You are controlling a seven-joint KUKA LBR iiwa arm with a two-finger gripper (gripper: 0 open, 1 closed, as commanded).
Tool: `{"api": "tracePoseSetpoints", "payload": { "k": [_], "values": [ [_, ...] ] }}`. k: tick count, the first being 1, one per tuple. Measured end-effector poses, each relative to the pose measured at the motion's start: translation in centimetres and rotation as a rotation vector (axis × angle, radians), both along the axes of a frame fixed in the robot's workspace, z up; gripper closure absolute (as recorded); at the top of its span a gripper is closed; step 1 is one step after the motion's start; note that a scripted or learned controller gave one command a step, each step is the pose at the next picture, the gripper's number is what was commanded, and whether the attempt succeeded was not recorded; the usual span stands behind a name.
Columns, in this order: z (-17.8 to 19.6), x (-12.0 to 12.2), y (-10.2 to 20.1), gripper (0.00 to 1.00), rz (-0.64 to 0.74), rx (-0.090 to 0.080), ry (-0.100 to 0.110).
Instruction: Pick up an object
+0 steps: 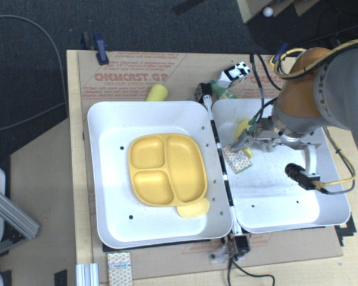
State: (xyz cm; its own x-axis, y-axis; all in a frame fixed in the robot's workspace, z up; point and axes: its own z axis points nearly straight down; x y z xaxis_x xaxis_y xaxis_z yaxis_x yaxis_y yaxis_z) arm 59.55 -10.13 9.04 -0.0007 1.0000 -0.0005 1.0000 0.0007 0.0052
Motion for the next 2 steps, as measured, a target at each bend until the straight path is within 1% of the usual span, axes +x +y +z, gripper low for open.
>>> {"api": "tracePoseSetpoints", "payload": {
  "k": [1,2],
  "values": [
    [-0.1,6.6,0.2,0.00,0.000,-0.002,-0.006],
    [1.0,6.7,0.4,1.00,0.003,-0.001,-0.009]
  ]
}}
